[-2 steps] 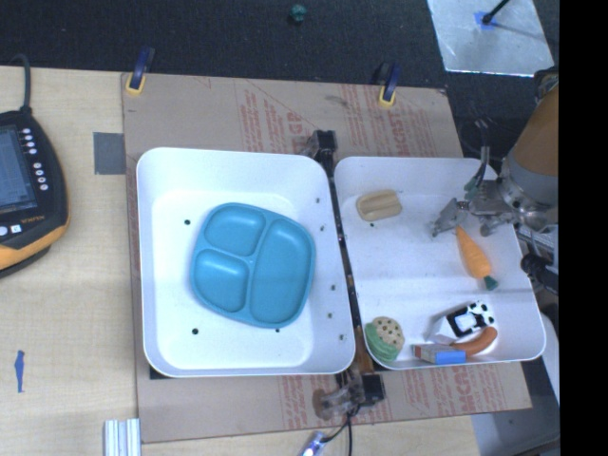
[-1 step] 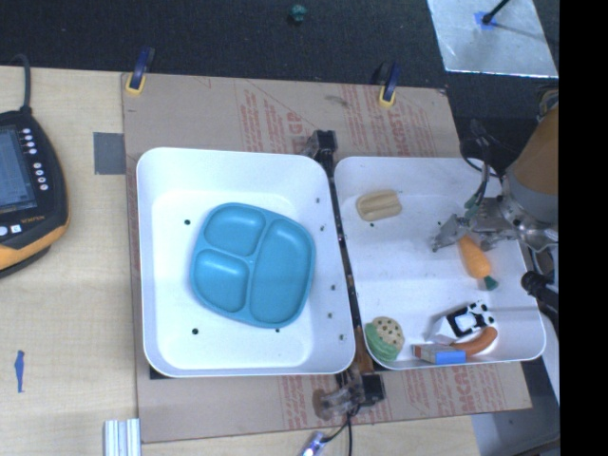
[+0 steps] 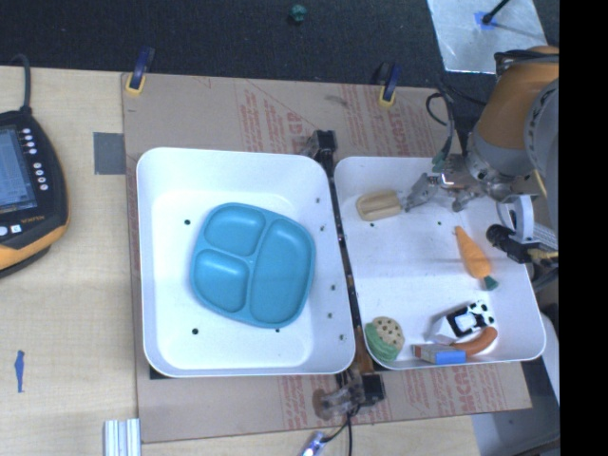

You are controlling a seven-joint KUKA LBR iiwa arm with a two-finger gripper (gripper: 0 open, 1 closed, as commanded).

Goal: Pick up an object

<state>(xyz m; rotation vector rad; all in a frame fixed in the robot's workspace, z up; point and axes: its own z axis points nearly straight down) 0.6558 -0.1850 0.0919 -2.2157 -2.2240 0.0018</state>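
Your gripper (image 3: 418, 196) sits in the right bin (image 3: 399, 283), open as far as I can judge, tips just right of the tan block (image 3: 379, 205). Block's long axis runs left-right, pointing straight away from the claw; carrot (image 3: 472, 253) lies below-right, farther off.

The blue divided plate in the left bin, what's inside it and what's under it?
The blue divided plastic plate shows three bare compartments with nothing in them. It lies on the floor of the left shallow white bin. The bin floor directly beneath it is covered, so anything there is hidden.
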